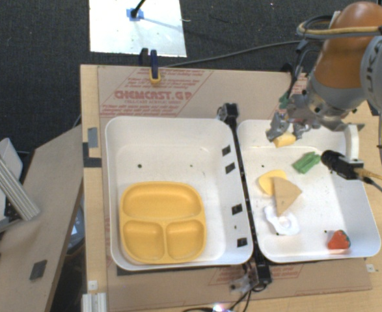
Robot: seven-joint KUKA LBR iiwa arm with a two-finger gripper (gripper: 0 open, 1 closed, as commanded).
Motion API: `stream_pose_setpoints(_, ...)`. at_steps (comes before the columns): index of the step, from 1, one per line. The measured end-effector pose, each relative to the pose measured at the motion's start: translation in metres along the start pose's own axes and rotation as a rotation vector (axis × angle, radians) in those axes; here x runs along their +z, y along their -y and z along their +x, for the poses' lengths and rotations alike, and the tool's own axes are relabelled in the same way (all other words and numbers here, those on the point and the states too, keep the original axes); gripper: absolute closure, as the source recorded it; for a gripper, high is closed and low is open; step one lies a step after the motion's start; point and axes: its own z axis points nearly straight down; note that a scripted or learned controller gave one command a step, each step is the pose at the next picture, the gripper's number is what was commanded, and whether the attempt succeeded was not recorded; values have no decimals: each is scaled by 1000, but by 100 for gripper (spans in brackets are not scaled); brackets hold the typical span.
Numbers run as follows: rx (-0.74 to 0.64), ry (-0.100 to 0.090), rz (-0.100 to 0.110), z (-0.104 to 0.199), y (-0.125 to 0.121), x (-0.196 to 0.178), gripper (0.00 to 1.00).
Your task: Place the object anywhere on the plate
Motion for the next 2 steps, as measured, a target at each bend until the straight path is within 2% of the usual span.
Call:
stream_pose_setpoints(1,-2,-1,0,53,3,16,100)
stream_pose_setpoints(2,-2,-1,-1,108,10,7,100)
